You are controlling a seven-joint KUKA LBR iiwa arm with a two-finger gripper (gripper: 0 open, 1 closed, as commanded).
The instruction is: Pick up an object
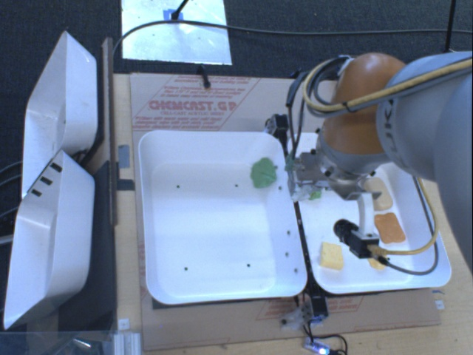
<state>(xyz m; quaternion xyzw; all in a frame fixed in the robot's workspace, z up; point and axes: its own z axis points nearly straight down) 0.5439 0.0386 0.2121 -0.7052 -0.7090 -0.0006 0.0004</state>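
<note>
A crumpled green object (264,172) lies in the left bin (214,272), against its right wall near the far corner. My gripper (302,186) hangs over the divide between the two bins, just right of that green object, with the wrist and orange band (362,102) above it. A small green bit (315,194) shows right beside the gripper, at the left edge of the right bin (414,279). I cannot tell whether it is held. A yellow square piece (332,256), an orange-brown slab (389,228) and a pale tan piece (381,197) lie in the right bin.
Two spare white bins (55,176) stand tilted at the far left, off the bench. A black fitting with a yellow cable (356,239) hangs from the arm over the right bin. A shiny metal sheet (174,21) lies at the back.
</note>
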